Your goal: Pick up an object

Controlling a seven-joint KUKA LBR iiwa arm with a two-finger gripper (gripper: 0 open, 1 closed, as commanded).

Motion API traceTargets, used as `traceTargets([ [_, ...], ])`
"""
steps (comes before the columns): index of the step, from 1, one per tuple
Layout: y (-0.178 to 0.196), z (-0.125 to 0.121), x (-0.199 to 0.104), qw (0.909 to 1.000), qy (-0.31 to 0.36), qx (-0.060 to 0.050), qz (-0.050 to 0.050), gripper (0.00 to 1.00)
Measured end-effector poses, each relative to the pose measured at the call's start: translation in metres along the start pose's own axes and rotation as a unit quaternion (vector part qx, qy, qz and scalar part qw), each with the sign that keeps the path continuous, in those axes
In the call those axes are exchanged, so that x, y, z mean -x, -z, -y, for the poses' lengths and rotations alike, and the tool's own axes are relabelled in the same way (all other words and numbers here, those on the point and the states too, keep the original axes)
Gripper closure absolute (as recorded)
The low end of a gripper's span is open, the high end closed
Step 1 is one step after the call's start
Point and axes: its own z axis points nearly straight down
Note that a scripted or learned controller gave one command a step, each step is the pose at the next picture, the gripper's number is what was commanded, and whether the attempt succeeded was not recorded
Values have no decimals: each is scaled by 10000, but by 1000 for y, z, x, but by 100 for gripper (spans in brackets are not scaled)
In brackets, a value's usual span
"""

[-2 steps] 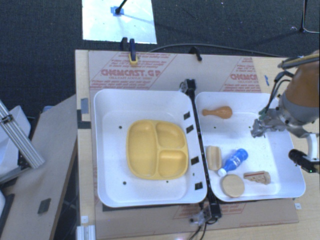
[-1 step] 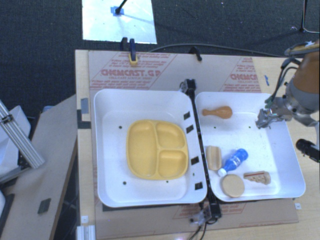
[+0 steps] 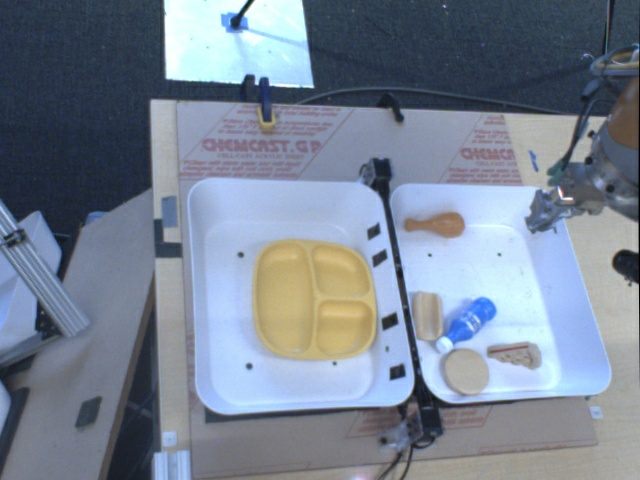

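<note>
The jaws [image 3: 545, 213] hang at about 2 o'clock over the right bin [image 3: 590, 338], I cannot tell if spread or pressed together, w/ nothing between them; best go for the toy drumstick [image 3: 436, 225] at 11 o'clock, lying apart from the rest.

Below me I count two shallow white plastic bins [image 3: 215, 298]. One yellow three-compartment plastic tray [image 3: 314, 297]. One tan toy drumstick [image 3: 437, 225]. One small pale wooden scoop-shaped piece [image 3: 428, 314]. One blue bottle with a white cap [image 3: 466, 322]. One round beige disc [image 3: 466, 372]. One brown wedge-shaped slice [image 3: 516, 355].
</note>
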Motion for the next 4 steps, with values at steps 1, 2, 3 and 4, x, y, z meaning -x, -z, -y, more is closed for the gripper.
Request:
traceTargets([
  [1, -15, 6, -54, 10000, 16, -37, -18, 100],
  [2, -22, 4, -117, 10000, 21, -34, -22, 100],
  [3, -36, 3, -169, 10000, 21, -39, -22, 100],
  [4, -43, 3, -216, 10000, 15, -40, -19, 100],
])
